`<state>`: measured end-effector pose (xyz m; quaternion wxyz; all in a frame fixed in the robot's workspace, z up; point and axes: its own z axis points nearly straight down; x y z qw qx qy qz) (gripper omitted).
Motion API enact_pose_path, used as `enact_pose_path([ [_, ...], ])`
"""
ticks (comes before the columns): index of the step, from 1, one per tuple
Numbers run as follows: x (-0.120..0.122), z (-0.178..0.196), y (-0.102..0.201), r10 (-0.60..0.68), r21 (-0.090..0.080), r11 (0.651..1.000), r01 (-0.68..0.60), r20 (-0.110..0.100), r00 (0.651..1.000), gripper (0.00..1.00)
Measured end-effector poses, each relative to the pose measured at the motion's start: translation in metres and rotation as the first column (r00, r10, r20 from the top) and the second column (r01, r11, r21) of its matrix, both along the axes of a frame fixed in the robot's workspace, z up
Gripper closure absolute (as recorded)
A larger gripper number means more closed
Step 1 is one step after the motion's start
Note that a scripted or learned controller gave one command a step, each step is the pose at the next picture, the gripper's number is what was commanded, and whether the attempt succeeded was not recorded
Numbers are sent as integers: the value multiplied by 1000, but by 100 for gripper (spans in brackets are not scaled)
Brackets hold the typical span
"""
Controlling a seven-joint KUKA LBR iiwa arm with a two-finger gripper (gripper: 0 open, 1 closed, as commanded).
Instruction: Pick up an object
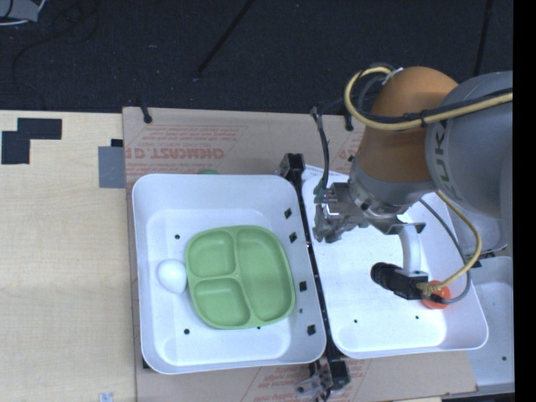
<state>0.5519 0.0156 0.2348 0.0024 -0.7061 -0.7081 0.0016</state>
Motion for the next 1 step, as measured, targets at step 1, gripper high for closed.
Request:
enact_pose_path([
  [1, 10, -12, 58, 2, 0, 1000, -2, 2, 1000, 100],
])
